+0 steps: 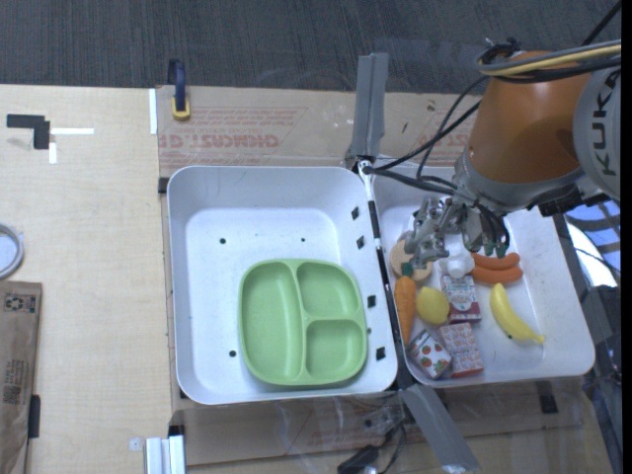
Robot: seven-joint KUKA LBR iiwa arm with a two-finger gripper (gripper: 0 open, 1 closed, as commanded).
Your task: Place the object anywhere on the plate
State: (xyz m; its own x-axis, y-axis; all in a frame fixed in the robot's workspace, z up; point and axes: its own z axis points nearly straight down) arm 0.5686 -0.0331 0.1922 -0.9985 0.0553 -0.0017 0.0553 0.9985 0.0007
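Note:
A light green plate (301,320) with three compartments lies in the left bin (197,265). The right bin (563,354) holds several toy foods: a carrot (405,307), a lemon (433,305), a banana (513,315), a hot dog (496,266), a tan round piece (402,258) and small cartons (461,298). My gripper (432,243) hangs low over the left part of the right bin, just above the tan piece and the lemon. Nothing shows clearly between its metal fingers.
A grey divider post (370,107) stands between the bins at the back. Cables (434,156) run from the arm over the right bin. A blue-and-yellow clamp (178,92) sits on the bench behind the left bin, and a tape roll (8,250) lies at far left.

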